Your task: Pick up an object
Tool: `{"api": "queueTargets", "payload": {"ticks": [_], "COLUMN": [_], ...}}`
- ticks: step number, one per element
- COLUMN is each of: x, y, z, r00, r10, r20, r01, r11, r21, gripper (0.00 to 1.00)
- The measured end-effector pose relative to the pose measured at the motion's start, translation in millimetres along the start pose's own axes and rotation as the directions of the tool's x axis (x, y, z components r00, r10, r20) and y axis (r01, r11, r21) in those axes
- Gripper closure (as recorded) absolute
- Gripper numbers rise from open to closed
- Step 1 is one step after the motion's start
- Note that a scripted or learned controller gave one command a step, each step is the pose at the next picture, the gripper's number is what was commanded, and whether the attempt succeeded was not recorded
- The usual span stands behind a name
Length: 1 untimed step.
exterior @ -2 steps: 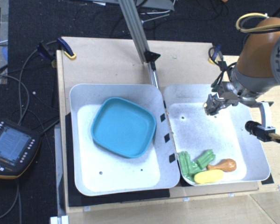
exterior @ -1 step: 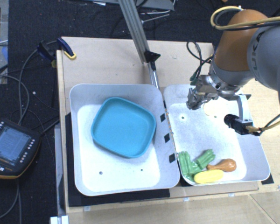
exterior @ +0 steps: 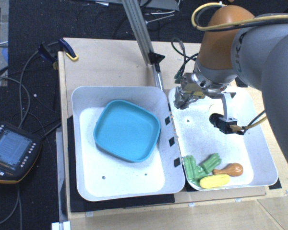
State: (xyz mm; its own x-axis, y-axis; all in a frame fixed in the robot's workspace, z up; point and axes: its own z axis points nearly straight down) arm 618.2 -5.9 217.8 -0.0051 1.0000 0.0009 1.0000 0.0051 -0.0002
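At the near edge of the right bin point(exterior: 259, 143), a small pile of toy food waits: a yellow piece point(exterior: 214, 181) nearest the rim, a green bunch point(exterior: 200, 166) touching it on its far side, and a brown drumstick-shaped piece point(exterior: 229, 169) just to the right. Across the divide, the left bin point(exterior: 86, 171) carries a blue square plate point(exterior: 127, 130), lying flat near its middle. Farther back in the right bin, the gripper point(exterior: 183, 98) hangs over the bin's far left corner, well apart from the food pile, with the grey arm point(exterior: 259, 47) and its orange band point(exterior: 224, 30) reaching in from the right. Whether the tool is spread or closed cannot be told from this angle, and nothing is seen held in it. Beyond the bins lie the wooden bench point(exterior: 110, 61), a slanted metal pole point(exterior: 139, 28) and, to the far left on the floor, a handheld control pendant point(exterior: 12, 152). Any pick seems not yet begun; a clean attempt would likely bring the tool toward the near pile, centre it over one piece such as the drumstick, and descend clear of its neighbours.
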Motion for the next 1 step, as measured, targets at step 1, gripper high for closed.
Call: {"api": "queueTargets", "payload": {"ticks": [1], "x": [48.3], "y": [10.7], "z": [2.5], "r00": [1.000], "r10": [0.000], "r20": [0.000], "r01": [0.000], "r11": [1.000], "r21": [0.000], "gripper": [1.00]}}
